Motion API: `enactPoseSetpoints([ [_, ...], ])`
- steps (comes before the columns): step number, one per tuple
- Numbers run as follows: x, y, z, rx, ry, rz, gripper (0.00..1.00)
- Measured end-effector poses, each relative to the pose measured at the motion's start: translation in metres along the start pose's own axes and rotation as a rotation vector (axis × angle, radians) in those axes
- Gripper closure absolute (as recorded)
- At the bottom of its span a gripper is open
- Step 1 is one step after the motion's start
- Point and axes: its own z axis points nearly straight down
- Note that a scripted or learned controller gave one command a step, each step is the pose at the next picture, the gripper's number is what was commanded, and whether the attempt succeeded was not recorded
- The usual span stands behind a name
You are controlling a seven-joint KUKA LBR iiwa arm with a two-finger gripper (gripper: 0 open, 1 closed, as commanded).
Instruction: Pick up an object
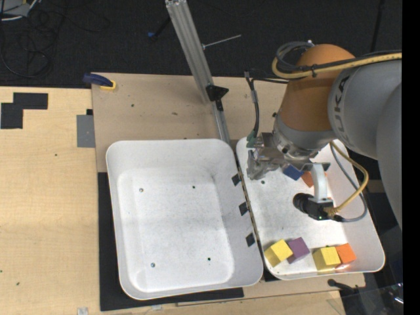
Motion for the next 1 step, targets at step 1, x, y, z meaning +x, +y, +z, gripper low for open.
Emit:
enactPoseSetpoints([
  [1,0.0539,-0.0007,-0.0148,-0.003,0.000,-0.001,1.00],
])
